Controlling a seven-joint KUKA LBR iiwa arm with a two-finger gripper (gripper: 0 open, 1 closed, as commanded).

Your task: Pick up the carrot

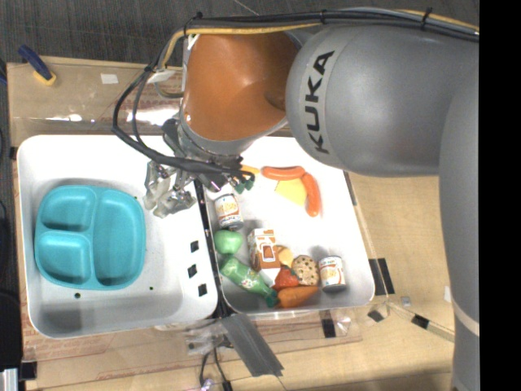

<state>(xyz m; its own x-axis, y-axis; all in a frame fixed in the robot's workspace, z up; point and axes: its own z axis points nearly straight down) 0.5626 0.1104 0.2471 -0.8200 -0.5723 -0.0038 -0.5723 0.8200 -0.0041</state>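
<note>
Two shallow white bins (49, 161) sit on the table. An orange tapered carrot (298, 296) lies in the right bin's near corner. Metal claw (167, 192) hangs over the left bin, its state unclear.

Orange carrot (298, 296) — flat, right bin's front edge.

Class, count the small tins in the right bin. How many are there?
2. One tin stands by the divider below the gripper; the other tin sits near the front right corner. The arm may hide more.
</note>
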